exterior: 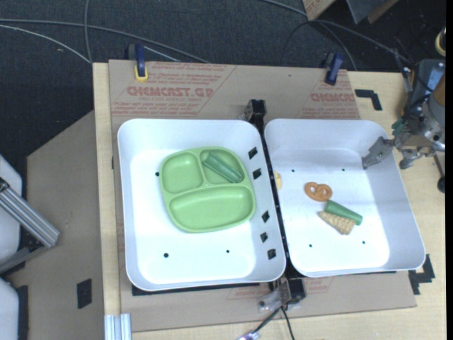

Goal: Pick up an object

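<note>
In the right bin (368,246) lie a small brown pretzel (318,190), a green pod-like piece (345,212) and a pale yellow corn cob (337,222) touching it. A green divided plate (207,211) sits in the left bin (191,264), with a green pickle-like piece (224,166) in its upper right compartment. My gripper (391,157) hangs over the right bin's upper right corner, well apart from the pretzel. Its fingers (373,155) are spread open and hold nothing.
A small yellowish bit (278,182) rests against the divider between the bins. Black clips line that divider (263,190). Blue clamps (141,64) hold the cardboard sheet at the back. The arm's wrist (425,112) stands at the right edge.
</note>
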`<control>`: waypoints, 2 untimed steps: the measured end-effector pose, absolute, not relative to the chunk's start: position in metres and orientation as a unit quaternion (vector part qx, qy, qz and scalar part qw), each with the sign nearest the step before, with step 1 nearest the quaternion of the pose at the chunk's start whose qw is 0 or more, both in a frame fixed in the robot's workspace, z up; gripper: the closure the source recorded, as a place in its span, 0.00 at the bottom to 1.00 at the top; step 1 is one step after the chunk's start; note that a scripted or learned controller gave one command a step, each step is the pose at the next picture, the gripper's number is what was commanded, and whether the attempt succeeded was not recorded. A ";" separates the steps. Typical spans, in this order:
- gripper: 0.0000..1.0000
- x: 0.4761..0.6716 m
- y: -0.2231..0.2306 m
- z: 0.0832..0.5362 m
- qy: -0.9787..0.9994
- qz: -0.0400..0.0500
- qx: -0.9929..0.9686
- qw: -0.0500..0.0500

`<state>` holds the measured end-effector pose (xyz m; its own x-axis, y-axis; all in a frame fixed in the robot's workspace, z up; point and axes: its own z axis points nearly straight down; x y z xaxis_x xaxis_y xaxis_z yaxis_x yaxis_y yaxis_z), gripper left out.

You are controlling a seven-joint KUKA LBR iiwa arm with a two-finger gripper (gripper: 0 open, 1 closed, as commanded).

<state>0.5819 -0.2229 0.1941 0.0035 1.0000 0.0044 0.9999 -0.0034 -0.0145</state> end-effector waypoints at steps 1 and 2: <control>0.00 0.585 -0.222 0.202 -0.707 0.000 -0.707 0.000; 0.00 0.591 -0.219 0.158 -0.708 0.001 -0.706 0.002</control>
